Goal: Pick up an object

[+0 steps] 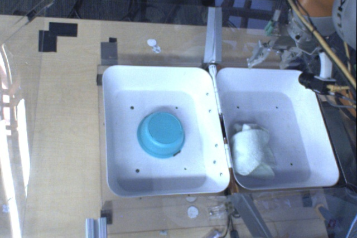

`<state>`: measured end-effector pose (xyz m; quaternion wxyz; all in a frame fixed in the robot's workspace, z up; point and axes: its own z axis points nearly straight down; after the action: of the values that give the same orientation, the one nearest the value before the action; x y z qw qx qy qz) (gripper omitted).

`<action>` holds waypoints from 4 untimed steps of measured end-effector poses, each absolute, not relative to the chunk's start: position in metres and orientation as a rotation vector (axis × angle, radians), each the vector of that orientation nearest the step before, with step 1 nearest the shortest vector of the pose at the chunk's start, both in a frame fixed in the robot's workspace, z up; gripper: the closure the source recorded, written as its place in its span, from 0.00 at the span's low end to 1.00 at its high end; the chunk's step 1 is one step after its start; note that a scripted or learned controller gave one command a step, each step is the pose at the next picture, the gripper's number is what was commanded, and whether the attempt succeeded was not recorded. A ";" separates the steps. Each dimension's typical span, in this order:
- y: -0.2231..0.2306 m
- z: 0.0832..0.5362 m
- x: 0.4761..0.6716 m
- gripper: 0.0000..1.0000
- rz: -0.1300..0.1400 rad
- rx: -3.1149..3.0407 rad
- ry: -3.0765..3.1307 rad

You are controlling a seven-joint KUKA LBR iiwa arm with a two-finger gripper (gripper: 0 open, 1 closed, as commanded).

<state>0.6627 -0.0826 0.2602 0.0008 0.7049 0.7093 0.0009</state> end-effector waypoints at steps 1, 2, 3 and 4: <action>-0.081 0.271 0.664 1.00 0.008 2.205 2.231; -0.092 0.131 0.669 1.00 -0.001 2.310 2.130; -0.067 0.236 0.670 1.00 0.006 2.073 2.353; -0.088 0.127 0.669 1.00 0.001 1.978 2.439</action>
<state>0.6689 -0.0879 0.1270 0.0005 0.6300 0.7766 0.0004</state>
